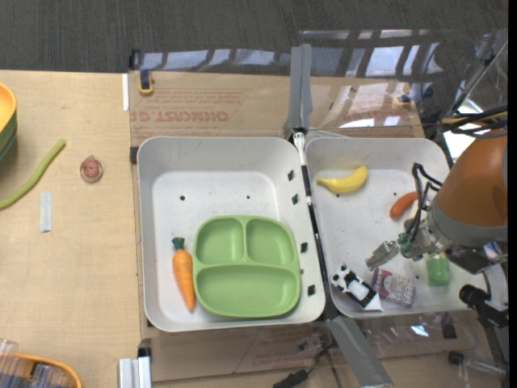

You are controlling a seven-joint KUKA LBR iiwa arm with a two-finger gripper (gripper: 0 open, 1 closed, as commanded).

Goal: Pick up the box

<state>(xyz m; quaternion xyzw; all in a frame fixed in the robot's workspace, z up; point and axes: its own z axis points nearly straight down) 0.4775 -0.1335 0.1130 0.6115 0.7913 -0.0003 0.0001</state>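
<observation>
Here the arm (477, 192) leans in from the right over the right bin (355, 148), gripper (401, 249) low; its grip cannot be told. The box (393, 287) lies just below, near the front wall, beside a cow toy (352, 285).

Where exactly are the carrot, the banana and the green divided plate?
carrot (185, 275): camera view, middle of its orange body.
banana (343, 179): camera view, middle of its curve.
green divided plate (245, 278): camera view, ridge between its compartments.
</observation>
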